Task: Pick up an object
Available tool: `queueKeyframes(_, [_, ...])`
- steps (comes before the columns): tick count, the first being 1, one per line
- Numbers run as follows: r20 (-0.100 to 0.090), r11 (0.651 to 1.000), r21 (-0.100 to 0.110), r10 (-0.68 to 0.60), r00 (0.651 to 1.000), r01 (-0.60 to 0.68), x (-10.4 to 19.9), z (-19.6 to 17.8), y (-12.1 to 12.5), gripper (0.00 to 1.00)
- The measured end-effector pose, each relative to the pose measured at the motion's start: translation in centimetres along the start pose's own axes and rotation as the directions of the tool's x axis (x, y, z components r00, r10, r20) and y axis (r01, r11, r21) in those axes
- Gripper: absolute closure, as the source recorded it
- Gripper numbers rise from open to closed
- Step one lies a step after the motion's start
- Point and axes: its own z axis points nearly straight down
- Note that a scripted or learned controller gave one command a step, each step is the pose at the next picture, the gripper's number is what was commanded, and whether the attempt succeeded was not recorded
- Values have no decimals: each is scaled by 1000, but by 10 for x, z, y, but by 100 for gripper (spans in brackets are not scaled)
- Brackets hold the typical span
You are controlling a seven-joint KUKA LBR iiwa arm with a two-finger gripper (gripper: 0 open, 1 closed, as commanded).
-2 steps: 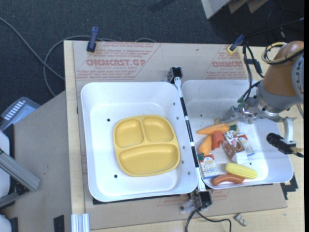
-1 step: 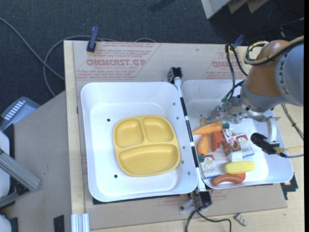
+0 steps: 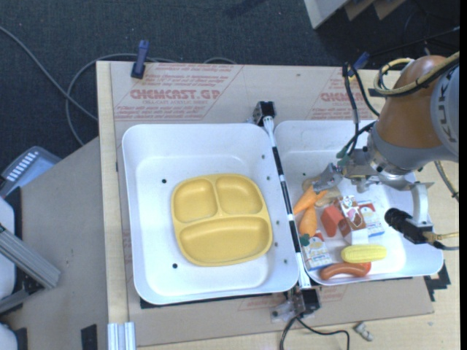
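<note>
The right bin (image 3: 306,135) holds a heap of toy foods: an orange carrot (image 3: 304,199), a second orange piece (image 3: 309,222), a red block (image 3: 332,221), a white and red carton (image 3: 359,214), a small printed box (image 3: 315,252), a yellow corn cob (image 3: 363,253) and a red sausage (image 3: 344,270). My gripper (image 3: 330,179) hangs low over the bin's middle, just above and right of the carrot, at the upper edge of the heap. Nothing can be seen held in it.
The left bin (image 3: 146,159) carries a yellow divided plate (image 3: 221,218). A black rail (image 3: 281,184) runs between the two bins. The grey and orange arm (image 3: 412,115) covers the right bin's far right part. A blue clip (image 3: 139,58) lies on the board at the back left.
</note>
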Motion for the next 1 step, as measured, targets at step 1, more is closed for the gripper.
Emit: queueKeyframes(1, [3,1000,-9,0,1000,0,5,63,15,0])
